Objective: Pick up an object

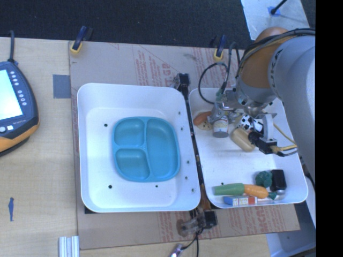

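The gripper (221,123) hangs low over the back of the right bin (244,159), touching a small grey cylinder (220,128) beside a tan block (242,139), its grip impossible to tell.

Blue divided plate (146,149) centred in left bin (88,143). Teach pendant (13,106) on tabletop (37,197), far left. Clamps (79,39) at board's rear edge.

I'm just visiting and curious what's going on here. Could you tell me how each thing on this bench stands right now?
Blue divided plate: lying flat in the left bin, nothing on it.
Tool: low over the right bin, at its far end.
Toy carrot: lying on its side along the right bin's near edge.
Black block: resting near the carrot's tip.
Handheld screen: lit, lying on the bench.
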{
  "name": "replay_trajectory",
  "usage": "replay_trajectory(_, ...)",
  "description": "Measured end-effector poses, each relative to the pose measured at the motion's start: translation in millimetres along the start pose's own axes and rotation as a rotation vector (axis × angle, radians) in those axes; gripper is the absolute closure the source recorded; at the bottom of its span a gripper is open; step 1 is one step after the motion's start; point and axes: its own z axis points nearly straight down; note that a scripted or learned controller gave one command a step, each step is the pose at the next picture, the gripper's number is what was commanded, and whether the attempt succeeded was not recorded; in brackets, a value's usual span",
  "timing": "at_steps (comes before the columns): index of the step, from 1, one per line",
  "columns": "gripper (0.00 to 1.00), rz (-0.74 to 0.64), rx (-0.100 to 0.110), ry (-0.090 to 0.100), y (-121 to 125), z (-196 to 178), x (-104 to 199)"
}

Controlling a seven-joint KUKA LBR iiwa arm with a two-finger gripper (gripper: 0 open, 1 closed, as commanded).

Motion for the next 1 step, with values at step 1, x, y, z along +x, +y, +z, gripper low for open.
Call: replay_trajectory(1,1.00,-0.001,-0.014,0.003,-32.6,-89.5,68.4)
